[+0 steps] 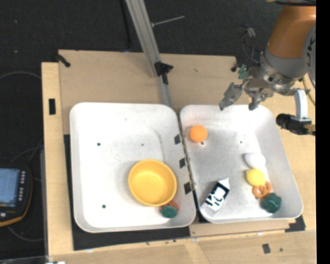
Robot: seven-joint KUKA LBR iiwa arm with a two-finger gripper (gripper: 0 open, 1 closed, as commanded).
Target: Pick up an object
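My gripper (242,99) hangs above the far edge of the right bin (231,142), fingers spread open with nothing between them. Below it in that bin lie an orange ball (198,133) near the far left, a white object (255,159), a yellow object (255,176), a small orange piece (261,190), a dark green object (271,203) and a black-and-white box (216,194) at the front. The left bin (110,131) holds a yellow bowl (152,182) and a small green and orange object (169,210).
A grey metal pole (146,37) slants up from between the bins at the back. A handheld pendant (8,194) lies off the bench at the left. A black fitting (292,122) sits at the right bin's far right corner.
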